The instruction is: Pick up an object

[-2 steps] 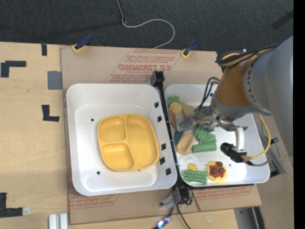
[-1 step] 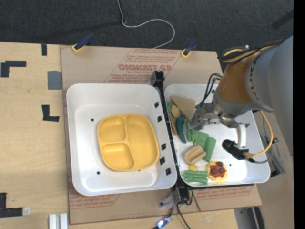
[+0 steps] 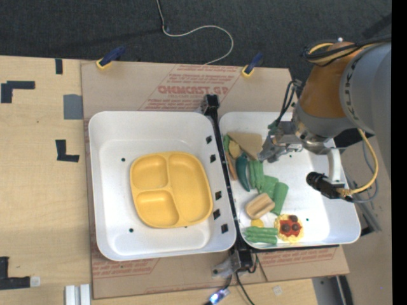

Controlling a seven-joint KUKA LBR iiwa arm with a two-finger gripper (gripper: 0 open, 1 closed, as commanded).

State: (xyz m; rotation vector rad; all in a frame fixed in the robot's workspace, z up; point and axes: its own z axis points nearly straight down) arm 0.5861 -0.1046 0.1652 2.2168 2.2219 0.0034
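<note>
The gripper (image 3: pixel 272 150) hung low in the right bin (image 3: pixel 331 230), just right of the toy foods: teal and green pieces (image 3: pixel 257 176), a tan bread piece (image 3: pixel 259 204) and a pizza slice (image 3: pixel 289 227). Whether it was spread or pinching anything could not be told

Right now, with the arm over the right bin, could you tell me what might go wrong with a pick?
The toy foods lie crowded against the right bin's left wall, so the gripper may catch two pieces or strike the wall. The green pieces overlap, so one could slip out or drag a neighbour along.
</note>
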